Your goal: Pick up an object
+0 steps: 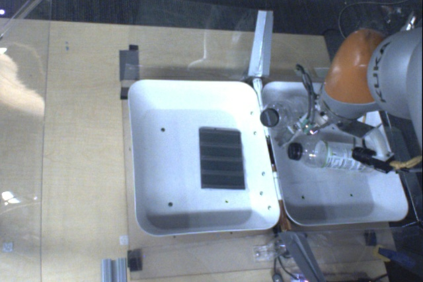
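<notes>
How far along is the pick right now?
Done: the arm has reached over the right bin. In hand: nothing I can confirm; the clear bottle lies on its side on the bin floor. Left: grasp and lift. The dark ribbed block sits untouched in the left bin.

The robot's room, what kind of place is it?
Probably a robot testing lab. A grey arm with an orange band reaches over two shallow white bins on a wooden bench, with a clear plastic bottle to grab.
</notes>
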